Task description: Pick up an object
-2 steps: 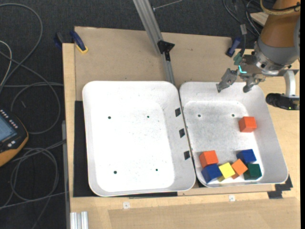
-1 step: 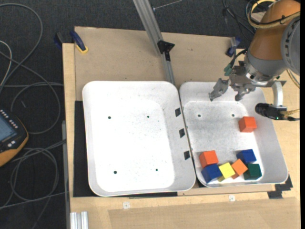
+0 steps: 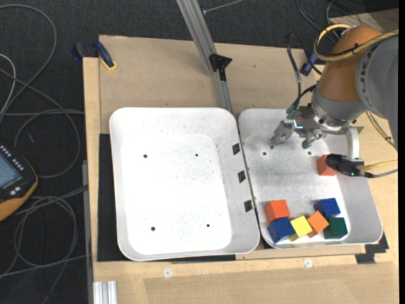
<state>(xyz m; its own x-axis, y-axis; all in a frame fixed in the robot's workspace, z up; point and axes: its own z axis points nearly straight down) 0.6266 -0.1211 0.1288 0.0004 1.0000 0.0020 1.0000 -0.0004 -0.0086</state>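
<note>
My gripper hangs over the upper part of the right bin, fingers spread open and nothing between them. A red-orange block lies just right of it, partly hidden by a black part of the wrist. Several blocks cluster at the bin's front: an orange block, a blue block, a yellow block, a small orange block, another blue block and a green block.
The left bin lies beside the right one, with black clips along the shared rim. A slanted metal pole rises behind the bins. Cables trail from the arm at the right edge.
</note>
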